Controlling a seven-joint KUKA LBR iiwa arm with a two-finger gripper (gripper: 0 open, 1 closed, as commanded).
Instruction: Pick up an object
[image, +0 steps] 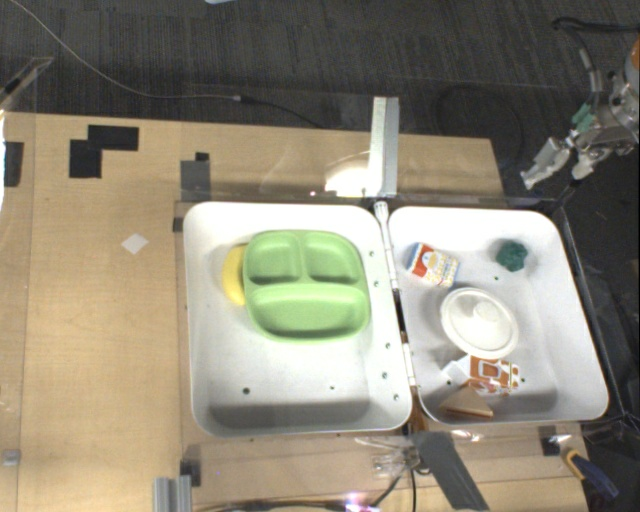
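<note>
gripper (556, 160) above right bin (560, 300) (outside it) | green tray (303, 283) in left bin (290, 400)

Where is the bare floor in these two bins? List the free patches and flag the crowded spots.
Left bin: open floor along the near side, below the green tray. Right bin: free strip along the right wall, between the dark green object and the near corner. Crowded: white bowl, carton, and small box cluster there.
</note>
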